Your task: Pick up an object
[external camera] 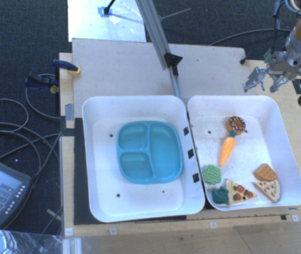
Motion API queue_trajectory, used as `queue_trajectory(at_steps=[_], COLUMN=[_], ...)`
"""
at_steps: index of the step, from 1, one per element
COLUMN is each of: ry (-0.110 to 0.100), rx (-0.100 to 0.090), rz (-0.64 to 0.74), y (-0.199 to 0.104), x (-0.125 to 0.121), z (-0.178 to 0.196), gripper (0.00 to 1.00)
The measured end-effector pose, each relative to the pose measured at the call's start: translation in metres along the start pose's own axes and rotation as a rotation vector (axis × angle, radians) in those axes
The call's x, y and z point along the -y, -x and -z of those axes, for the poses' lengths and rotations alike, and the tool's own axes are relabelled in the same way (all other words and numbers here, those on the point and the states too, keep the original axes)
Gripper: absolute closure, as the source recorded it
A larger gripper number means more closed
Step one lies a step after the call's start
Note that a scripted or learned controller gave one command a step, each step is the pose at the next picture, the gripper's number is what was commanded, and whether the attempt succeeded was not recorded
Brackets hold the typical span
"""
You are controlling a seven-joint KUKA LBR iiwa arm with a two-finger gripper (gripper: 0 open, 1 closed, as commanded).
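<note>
- Carrot (227,150): lies loose at the middle of the right bin (283,121), clear for a top grasp.
- Doughnut (236,124): touching carrot's tip.
- Pizza slice (240,192), waffle (265,172): beyond the carrot, toward the near rim.
- Gripper (262,77): well behind carrot, over worktop (118,67); jaws spread, empty.
</note>
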State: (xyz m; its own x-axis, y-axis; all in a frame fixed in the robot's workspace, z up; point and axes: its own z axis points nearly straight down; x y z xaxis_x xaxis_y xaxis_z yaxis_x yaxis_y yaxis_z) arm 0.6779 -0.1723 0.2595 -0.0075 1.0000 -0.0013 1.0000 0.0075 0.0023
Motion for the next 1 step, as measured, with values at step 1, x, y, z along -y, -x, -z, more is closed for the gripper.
queue_trajectory(at_steps=[1], ry=[-0.001], rx=[0.001], rz=[0.001], y=[0.0003], x=[0.0001], z=[0.0000], gripper=[0.00])
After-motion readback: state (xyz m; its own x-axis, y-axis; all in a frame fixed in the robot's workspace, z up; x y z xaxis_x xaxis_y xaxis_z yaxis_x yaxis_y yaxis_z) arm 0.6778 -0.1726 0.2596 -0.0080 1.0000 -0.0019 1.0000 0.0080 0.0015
